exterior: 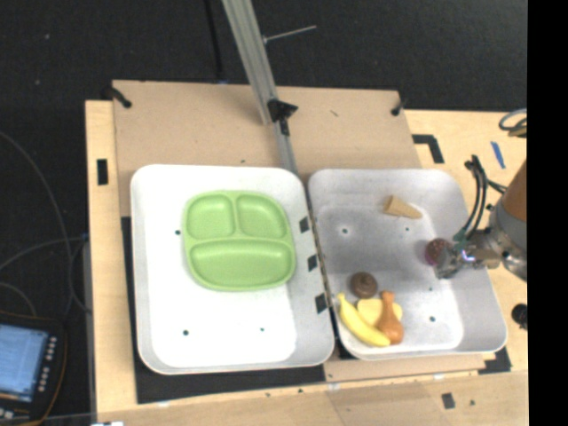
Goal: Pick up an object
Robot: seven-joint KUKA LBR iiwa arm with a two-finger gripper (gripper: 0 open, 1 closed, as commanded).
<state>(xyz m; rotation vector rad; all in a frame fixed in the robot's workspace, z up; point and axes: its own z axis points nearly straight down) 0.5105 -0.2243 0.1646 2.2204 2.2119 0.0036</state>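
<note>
Reaching in over the right bin (444, 185), the claw (454, 261) hangs at that bin's right side; whether it is wide, narrow or gripping cannot be told. Far to its left lies the left bin (160, 327) with a green divided plate (238, 240). Lower left of the claw sit a yellow banana (358, 322) and an orange drumstick-shaped toy (390, 319), touching. Up and left rests a tan wedge (403, 207). A brown round piece (362, 284) lies left and slightly below. Just beside the claw's tip is a dark purple ball (436, 251).
</note>
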